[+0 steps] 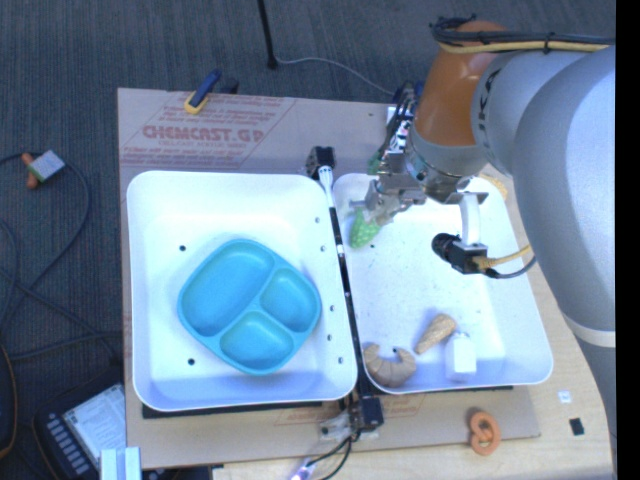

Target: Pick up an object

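Nearest to me, at the front rim of the right bin [500, 368], I see a curled tan croissant-shaped piece [390, 365], a ribbed cone [434, 332] and a small white block [462, 356]. The floor between them and the arm is bare and smooth. In the left bin [160, 198] lies a blue plate with three compartments [250, 305], glossy and with rounded corners. Farther back, the gripper [380, 205] is low at the rear left corner of the right bin, close to the dividing wall. A small green object [363, 230] is just under its tip, touching or nearly so. I cannot tell how its tip is set.
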Controlling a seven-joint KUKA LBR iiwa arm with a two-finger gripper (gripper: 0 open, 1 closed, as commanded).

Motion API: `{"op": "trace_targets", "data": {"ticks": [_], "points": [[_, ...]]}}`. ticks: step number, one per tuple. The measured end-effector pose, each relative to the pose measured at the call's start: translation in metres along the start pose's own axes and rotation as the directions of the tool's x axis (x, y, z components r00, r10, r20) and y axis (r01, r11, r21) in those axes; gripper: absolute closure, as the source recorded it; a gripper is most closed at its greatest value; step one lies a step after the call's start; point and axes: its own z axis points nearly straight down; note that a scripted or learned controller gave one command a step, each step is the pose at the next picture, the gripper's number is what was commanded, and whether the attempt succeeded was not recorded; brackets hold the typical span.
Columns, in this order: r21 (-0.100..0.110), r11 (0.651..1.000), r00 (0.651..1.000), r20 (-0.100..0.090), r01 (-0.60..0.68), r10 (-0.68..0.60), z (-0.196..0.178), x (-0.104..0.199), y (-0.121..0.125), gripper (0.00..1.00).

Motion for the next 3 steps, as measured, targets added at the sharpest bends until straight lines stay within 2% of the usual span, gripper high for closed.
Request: {"op": "trace_targets", "data": {"ticks": [1,2,3], "points": [[0.0,1.0,1.0,0.0,0.0,0.0,-0.027,-0.009,-0.084,1.0],[0.001,1.0,1.0,-0.002,0.002,-0.002,-0.003,0.009,-0.016,1.0],[0.0,1.0,1.0,0.0,0.0,0.0,-0.027,-0.009,-0.072,1.0]]}}
